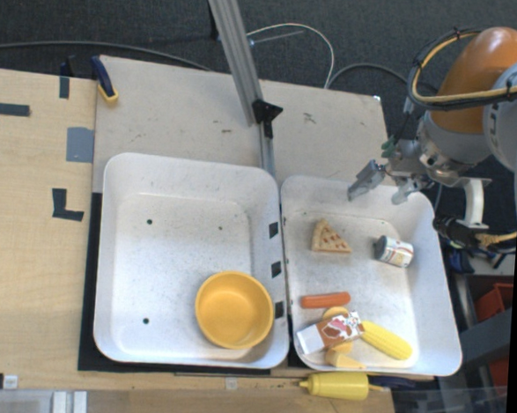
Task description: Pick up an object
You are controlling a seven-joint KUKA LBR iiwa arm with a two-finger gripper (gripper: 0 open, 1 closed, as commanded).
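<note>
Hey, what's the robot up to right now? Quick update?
Hand open, holding nothing, over right bin's far edge. Waffle slice and small can nearest below. Nothing blocking.

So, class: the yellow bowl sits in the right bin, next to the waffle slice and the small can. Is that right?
Not quite. The camera view shows the yellow bowl in the left bin, at its near right corner. The waffle slice and the small can do lie in the right bin, so the bowl is not next to them.
</note>
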